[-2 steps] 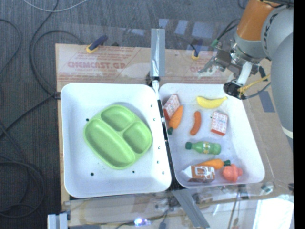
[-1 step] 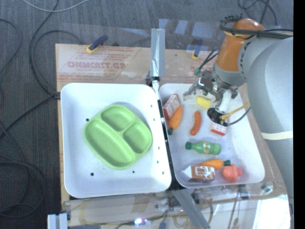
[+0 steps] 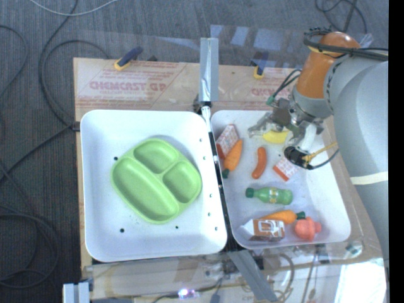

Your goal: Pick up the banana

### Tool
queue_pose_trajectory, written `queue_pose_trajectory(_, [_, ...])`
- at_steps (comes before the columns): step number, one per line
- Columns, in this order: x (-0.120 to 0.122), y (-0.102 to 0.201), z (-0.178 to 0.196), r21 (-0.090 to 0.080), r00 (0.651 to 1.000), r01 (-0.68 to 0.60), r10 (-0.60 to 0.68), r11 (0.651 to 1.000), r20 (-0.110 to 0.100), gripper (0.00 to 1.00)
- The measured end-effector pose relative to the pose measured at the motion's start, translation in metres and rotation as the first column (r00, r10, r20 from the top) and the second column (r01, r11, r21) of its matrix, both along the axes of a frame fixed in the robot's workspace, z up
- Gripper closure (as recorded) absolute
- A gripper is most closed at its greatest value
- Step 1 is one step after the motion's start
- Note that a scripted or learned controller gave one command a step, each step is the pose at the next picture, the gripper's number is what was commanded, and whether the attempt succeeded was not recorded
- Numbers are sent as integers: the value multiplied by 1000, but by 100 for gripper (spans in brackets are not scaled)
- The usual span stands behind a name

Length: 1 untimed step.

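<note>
The metal tool (image 3: 278, 126) hung over the smooth yellow banana (image 3: 275, 137) at the right bin's (image 3: 338, 216) far end; whether it gripped could not be told. A ridged green tray (image 3: 157, 179) filled the left bin (image 3: 95, 188).

Floor (image 3: 95, 17): grey carpet with a ribbed weave, crossed by loose black and white cables (image 3: 38, 125). Table (image 3: 151, 87): pale plywood top bearing faded red lettering, with yellow clamps (image 3: 128, 57) at its far edge. Light: even and diffuse, with soft shadows.
</note>
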<state>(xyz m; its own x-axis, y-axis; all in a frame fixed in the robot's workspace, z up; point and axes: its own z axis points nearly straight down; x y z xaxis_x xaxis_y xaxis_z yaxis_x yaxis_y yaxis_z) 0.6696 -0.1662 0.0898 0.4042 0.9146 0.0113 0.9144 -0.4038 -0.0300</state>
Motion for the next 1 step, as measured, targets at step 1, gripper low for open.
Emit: queue_pose_trajectory(1, [-1, -2, 6, -7, 1000, 2, -2, 1000, 0, 100])
